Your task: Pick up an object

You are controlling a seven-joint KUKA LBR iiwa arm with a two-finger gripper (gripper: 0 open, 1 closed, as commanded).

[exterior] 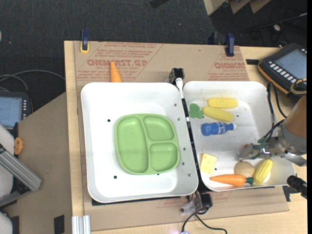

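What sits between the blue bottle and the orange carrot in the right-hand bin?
In the camera view, a pale yellow cheese wedge lies between the blue bottle and the orange carrot.

Even, diffuse overhead light, moderately bright, falls across the bench. The two shallow white plastic bins, left [97,130] and right [253,94], are the brightest surfaces and come close to washing out along their rims, though without sharp glare. Shadows are soft and short: a faint grey one lies under the lower edge of the pale green divided plastic tray [146,143], another beneath the blue plastic bottle [217,128]. The dark carpeted floor [122,9] above the bench reads dim and low in detail. Focus is slightly soft throughout, with visible graininess; the grey metal gripper [253,151] appears mildly blurred. Straight edges of the tan cardboard sheet [122,57] show little bending.
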